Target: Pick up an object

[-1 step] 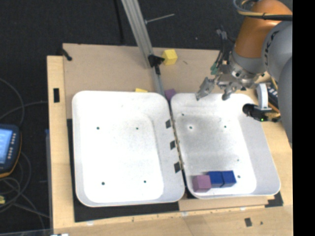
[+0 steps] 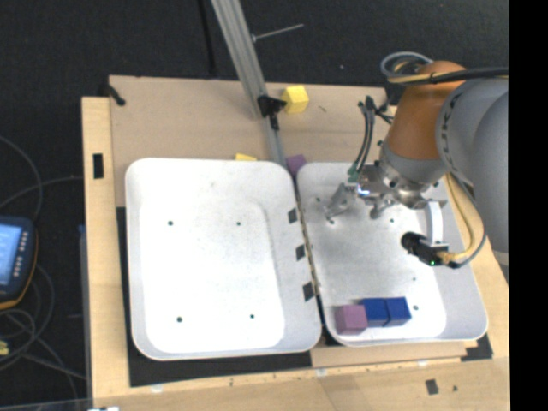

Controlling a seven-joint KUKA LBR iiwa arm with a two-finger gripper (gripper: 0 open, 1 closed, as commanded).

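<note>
You look down at a slant on a tan bench (image 2: pixel 188 118) carrying two shallow white bins side by side. The left bin (image 2: pixel 214 255) shows bare white floor with a few small dark dots. The right bin (image 2: pixel 385 264) holds the objects. A purple block (image 2: pixel 349 318) and a blue block (image 2: pixel 384 311) sit touching each other along that bin's near edge, the purple one closer to the near left corner.

The arm (image 2: pixel 424 127), grey with an orange band, reaches in from the right and hangs over the far part of the right bin. Its gripper (image 2: pixel 353 200) points down near the bin's far left area, well apart from both blocks. Its two fingers stand spread, with bare bin floor visible between them, so the claw is open and grips nothing.

Beyond the bins, a yellow block (image 2: pixel 296 98) rests near the bench's far edge beside a slanted metal rail (image 2: pixel 240 41). A small purple piece (image 2: pixel 295 163) lies just past the bins' far edges, where the two bins meet. A handheld screen (image 2: pixel 13 259) lies off the bench's left side.
</note>
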